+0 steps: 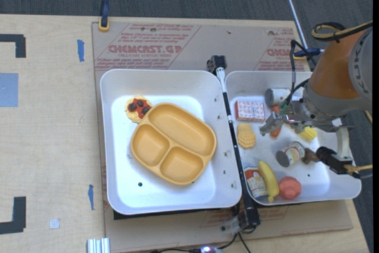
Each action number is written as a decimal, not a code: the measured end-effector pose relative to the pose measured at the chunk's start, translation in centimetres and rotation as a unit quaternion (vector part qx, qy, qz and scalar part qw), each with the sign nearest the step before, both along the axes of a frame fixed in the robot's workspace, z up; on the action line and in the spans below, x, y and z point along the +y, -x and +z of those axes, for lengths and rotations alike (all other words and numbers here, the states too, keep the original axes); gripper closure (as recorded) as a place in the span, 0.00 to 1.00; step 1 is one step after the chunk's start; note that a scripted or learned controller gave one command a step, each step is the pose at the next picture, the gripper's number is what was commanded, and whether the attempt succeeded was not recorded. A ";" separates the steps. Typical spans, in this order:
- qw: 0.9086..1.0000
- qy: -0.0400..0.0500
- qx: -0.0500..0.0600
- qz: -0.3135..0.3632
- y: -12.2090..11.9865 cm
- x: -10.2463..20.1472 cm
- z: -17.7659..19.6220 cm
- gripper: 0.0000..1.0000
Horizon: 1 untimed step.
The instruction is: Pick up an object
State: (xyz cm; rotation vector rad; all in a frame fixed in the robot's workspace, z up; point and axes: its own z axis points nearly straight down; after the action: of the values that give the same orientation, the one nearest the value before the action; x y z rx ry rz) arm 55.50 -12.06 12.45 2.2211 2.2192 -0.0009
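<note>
The right bin (349, 189) holds several toy foods. My gripper (273, 124) hangs low over its middle, reaching in from the right. Just under it lies a small orange piece (275, 133). Left of the gripper sit a red-and-white box (250, 110) and a yellow corn-like piece (246, 137). A silver can (275, 96) lies behind the gripper. In front of it are a tin can (289, 156) on its side, a banana (268, 177), a red-labelled can (254, 183) and a reddish round fruit (289, 188). Nothing shows between the fingers.
The left bin (112, 127) carries a yellow divided plate (173, 143) and a small berry-topped pastry (138, 108). A small yellow piece (308, 134) lies under the arm. A black clamp (217, 62) sits at the back of the ridge between the bins.
</note>
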 end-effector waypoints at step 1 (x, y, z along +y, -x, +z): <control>1.000 0.002 -0.006 -0.001 0.4 2.0 -3.2 0.00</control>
State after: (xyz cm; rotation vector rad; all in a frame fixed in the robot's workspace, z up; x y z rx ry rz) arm 55.07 -10.06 9.20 2.2157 2.2084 0.0064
